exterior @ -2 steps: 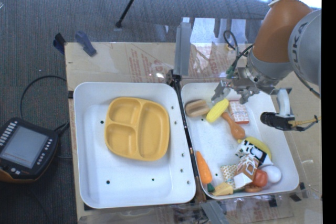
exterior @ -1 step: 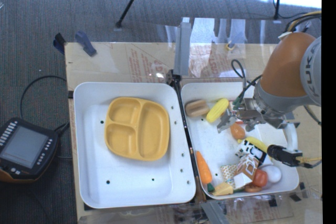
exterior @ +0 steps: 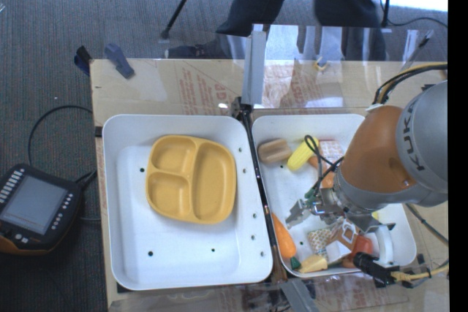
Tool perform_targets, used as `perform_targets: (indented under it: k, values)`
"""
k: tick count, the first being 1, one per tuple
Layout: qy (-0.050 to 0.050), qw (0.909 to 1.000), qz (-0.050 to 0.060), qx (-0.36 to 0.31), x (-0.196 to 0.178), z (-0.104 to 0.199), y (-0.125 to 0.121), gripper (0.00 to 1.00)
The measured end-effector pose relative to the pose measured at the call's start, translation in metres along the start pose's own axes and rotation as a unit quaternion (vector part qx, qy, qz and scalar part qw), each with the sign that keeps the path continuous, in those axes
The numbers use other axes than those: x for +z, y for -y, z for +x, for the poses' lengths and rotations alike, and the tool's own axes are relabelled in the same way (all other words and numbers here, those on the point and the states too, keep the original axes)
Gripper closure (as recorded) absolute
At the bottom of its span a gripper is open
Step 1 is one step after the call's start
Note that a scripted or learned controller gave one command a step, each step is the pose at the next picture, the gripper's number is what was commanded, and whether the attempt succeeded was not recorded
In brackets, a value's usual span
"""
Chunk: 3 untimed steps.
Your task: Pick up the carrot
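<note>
The grey-and-orange arm's gripper [exterior: 307, 207] hangs low in the right white bin [exterior: 265, 129], and I cannot tell how it is set. The long orange carrot [exterior: 284, 236] lies just beside it, along that bin's left wall.

Carrot [exterior: 284, 236] at right bin [exterior: 344, 118] left edge; gripper [exterior: 307, 210] above, nearby; yellow plate [exterior: 192, 179] in left bin.

Single fixed camera, high above the bench, angled down. Two shallow white plastic bins [exterior: 117, 157] fill mid-frame; grey-and-orange arm [exterior: 395, 157] enters from right.
</note>
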State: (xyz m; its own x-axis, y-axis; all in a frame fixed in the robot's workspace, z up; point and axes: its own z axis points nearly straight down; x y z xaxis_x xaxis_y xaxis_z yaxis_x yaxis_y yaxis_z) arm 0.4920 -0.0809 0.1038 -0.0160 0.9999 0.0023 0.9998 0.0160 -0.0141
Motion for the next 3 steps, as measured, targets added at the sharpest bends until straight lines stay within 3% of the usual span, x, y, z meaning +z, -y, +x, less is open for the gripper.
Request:
perform_targets:
  k: [1, 2, 3]
  values:
    - [0.002, 0.9997, -0.008, -0.025, -0.053, -0.089, -0.069, 0.00]
    - [0.000, 0.9915, -0.003, -0.130, 0.018, -0.118, -0.091, 0.00]
    - [0.000, 0.9918, -0.004, -0.128, 0.008, -0.120, -0.091, 1.00]
